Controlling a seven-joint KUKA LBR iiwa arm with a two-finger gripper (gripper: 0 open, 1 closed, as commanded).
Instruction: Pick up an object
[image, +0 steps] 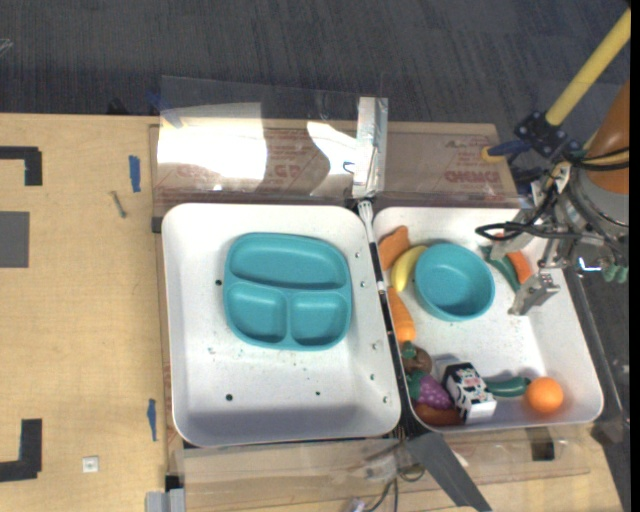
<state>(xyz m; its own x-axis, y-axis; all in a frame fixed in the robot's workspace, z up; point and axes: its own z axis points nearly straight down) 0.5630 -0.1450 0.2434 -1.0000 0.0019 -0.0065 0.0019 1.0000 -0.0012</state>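
Over right bin (585, 350), gripper (528, 285) hanging, finger state impossible to tell, just right of bowl (455, 281), orange ball (545, 396) well below.

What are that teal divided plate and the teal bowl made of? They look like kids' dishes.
Both look like moulded plastic. The plate has a smooth, matte teal surface with soft rounded dividers. The bowl is the same even teal, with a faint sheen inside. Melamine is possible; the look leaves that open.
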